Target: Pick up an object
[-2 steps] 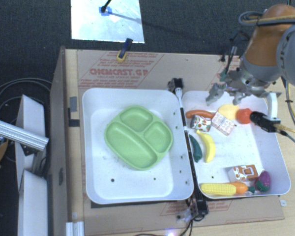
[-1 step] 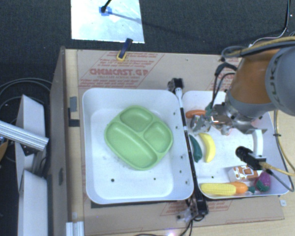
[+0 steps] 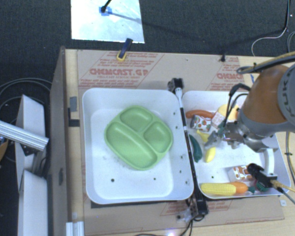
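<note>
Here, arm (image 3: 273,100): reaching in from the right, over the right bin (image 3: 281,167).
Gripper (image 3: 217,135): low in the right bin, just right of the divider, among the toy foods.
Fingers: state impossible to tell from this angle.
Objects in right bin: corn cob (image 3: 218,189) at the near wall, orange carrot (image 3: 240,188) just beside it, small yellow piece (image 3: 210,154) near the gripper, reddish sausage (image 3: 199,114) at the far side.
Left bin (image 3: 96,181): green divided plate (image 3: 138,137) lying flat in the middle.
Tabletop (image 3: 137,68): brown board under both bins.
</note>
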Tool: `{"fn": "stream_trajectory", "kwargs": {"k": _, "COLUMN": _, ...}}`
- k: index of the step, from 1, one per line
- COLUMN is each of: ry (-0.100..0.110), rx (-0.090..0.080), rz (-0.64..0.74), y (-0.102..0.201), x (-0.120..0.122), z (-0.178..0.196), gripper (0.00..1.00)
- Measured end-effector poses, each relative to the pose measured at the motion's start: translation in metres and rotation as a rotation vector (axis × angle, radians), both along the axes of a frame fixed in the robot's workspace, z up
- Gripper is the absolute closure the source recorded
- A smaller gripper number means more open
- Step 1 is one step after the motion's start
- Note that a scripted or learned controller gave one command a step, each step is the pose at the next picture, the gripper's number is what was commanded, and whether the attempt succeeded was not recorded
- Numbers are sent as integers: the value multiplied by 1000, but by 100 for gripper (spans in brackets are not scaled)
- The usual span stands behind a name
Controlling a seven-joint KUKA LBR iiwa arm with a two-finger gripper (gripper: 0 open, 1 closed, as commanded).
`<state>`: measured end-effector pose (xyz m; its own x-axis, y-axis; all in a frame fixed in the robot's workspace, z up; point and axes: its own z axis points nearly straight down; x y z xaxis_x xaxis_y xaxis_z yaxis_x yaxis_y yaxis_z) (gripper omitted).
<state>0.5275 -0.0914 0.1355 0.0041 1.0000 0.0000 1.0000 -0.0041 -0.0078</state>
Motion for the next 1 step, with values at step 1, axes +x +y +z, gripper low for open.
{"fn": "stream_trajectory", "kwargs": {"k": 1, "ry": -11, "rx": -5, "rz": 1, "y": -8, "x": 4, "z": -52, "gripper": 0}}
